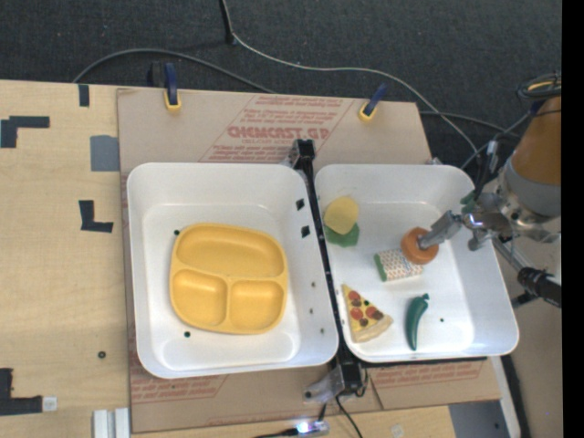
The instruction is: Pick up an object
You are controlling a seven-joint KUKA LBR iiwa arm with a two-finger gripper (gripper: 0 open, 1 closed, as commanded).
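The right bin (461,286) holds several toy foods. An orange round piece (418,247) lies near its middle right, touching a speckled block with a green end (394,265). A pizza slice (363,313) and a green pepper (416,318) lie near the front. A yellow piece on a green base (342,219) sits by the left wall. My gripper (444,229) reaches in from the right, low over the bin, its tip at the upper right edge of the orange piece. I see nothing lifted.
The left bin (151,199) holds a yellow divided plate (228,276). A black divider (315,235) runs between the bins. The grey and orange arm (534,176) hangs over the right bin's right rim. Cables cross the dark floor behind.
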